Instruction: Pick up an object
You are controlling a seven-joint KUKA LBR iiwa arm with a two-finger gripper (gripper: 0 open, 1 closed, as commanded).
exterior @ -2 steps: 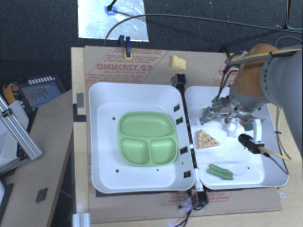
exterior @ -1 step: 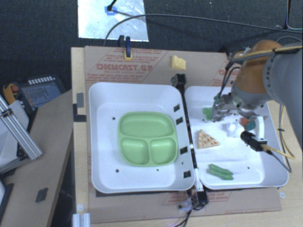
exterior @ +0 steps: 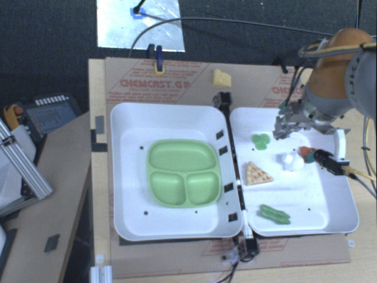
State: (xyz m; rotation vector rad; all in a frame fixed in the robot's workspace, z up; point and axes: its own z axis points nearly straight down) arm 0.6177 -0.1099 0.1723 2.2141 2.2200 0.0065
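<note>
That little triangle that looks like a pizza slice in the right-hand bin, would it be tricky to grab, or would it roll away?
The pizza slice lies flat on the right bin, so it probably won't roll; a push would more likely slide it on the smooth white floor. It looks like a rigid toy, likely light and stiff. Its low, flat profile may give the gripper little edge to pinch.

The arm (exterior: 347, 78) is grey, with a rounded orange band above the gripper (exterior: 283, 128). The gripper itself is dark grey metal, small and blocky. Thin black cables loop over the orange band, and another runs down beside the wrist. A white bracket sits just behind the gripper.
</note>
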